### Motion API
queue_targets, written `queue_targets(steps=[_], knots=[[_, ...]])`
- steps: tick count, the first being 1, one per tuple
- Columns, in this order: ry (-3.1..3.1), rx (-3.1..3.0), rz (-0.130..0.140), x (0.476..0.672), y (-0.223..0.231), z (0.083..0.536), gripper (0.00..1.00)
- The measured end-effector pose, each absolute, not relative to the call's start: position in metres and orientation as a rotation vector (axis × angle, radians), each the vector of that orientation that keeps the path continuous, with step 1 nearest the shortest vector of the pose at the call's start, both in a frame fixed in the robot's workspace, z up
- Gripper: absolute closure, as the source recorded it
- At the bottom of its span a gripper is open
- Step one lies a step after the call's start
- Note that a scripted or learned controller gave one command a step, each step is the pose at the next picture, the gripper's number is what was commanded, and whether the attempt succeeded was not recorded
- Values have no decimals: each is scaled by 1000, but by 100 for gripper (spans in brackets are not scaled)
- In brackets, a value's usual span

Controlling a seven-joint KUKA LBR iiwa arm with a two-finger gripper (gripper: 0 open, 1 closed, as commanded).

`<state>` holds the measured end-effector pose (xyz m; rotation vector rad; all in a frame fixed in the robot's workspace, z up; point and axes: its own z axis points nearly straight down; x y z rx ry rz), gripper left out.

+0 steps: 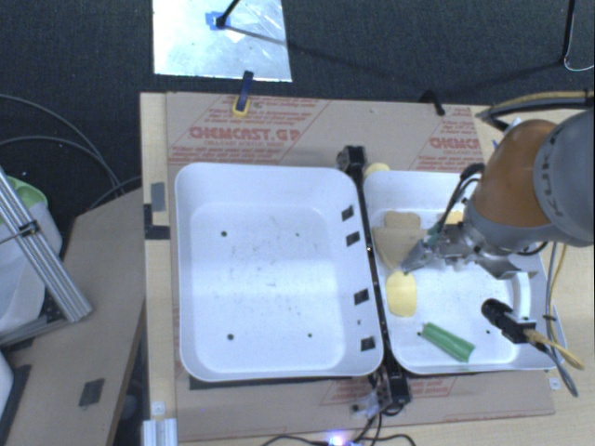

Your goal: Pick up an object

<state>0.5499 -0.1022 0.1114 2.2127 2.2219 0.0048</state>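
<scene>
While bins [270, 184] rest on cardboard [307, 128] | dark carpet [74, 54] | metal sheet [223, 26]

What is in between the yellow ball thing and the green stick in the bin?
Nothing. The camera view shows just bare white bin floor between the pale yellow object and the green stick.

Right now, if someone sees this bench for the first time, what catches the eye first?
The grey arm with its orange band reaches in from the right, low over the right bin. Its gripper is just above a pale yellow object near that bin's left wall. A green object lies toward the front of the same bin, and the large left bin sits beside it.
</scene>
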Motion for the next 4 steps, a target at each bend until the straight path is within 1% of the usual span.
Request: queue_targets(steps=[1, 2, 3, 4], knots=[[2223, 2215, 3, 604, -135, 84, 0], [2239, 2212, -14, 669, -87, 85, 0], [2226, 2204, 18, 672, 7, 193, 0], [2214, 2227, -4, 667, -99, 130, 0]])
